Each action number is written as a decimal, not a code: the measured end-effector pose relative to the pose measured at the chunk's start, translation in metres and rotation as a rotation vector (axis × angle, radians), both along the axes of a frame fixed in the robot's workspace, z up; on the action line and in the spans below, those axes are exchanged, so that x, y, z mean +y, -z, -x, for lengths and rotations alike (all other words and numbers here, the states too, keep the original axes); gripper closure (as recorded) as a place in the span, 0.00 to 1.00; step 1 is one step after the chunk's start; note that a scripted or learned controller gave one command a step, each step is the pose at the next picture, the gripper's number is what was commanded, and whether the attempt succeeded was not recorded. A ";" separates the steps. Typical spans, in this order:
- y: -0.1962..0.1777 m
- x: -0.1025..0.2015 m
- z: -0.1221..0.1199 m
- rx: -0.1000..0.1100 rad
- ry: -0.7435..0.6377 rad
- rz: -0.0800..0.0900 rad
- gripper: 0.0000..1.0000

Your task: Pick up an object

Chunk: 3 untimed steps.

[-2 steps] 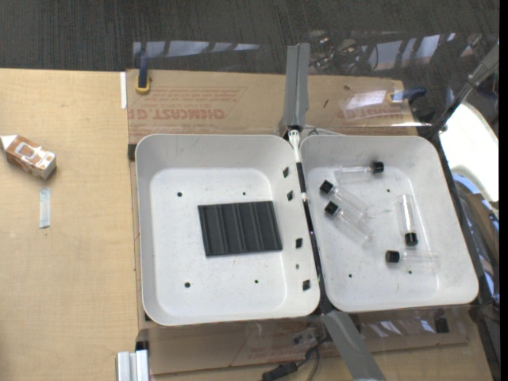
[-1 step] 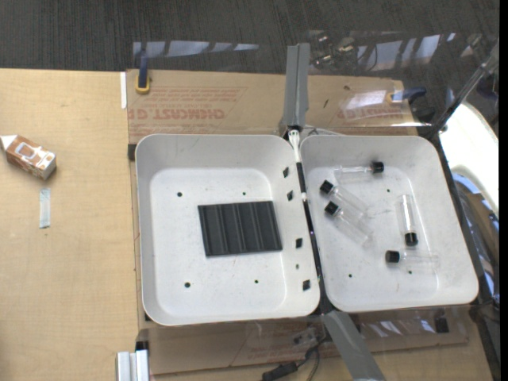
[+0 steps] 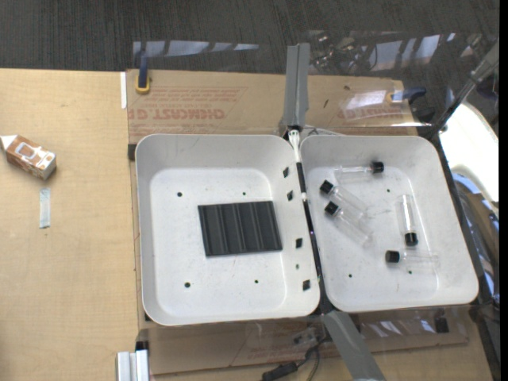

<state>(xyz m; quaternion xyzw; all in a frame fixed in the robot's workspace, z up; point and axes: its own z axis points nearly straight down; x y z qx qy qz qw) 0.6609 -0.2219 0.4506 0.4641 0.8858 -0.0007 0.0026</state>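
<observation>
Camera view, looking down: you have two shallow white bins of smooth moulded plastic with rounded corners, side by side on flat brown cardboard (image 3: 198, 105).

The right bin (image 3: 456, 288) holds the task's things, what look like five clear vials with black caps, though the transparent bodies are faint against the white floor:
- one vial (image 3: 355, 171) lies at the far side;
- two vials (image 3: 341, 197) (image 3: 353, 224) lie slanted near the left wall;
- an upright-lying vial (image 3: 407, 214) lies right of centre;
- the last vial (image 3: 417, 258) is nearest, its cap just beside the fourth's.

The left bin (image 3: 155, 292) holds a dark, ribbed rectangular pad (image 3: 240, 228), flat at centre.

A small printed carton (image 3: 30, 157) rests on the wood-grain bench (image 3: 63, 292), far left.

You cannot tell the pincer's state.
</observation>
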 end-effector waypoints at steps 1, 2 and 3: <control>-0.008 0.000 -0.001 -0.001 -0.001 0.001 1.00; -0.008 0.000 -0.001 -0.001 -0.001 0.001 0.00; -0.016 0.000 -0.003 -0.002 -0.003 0.002 1.00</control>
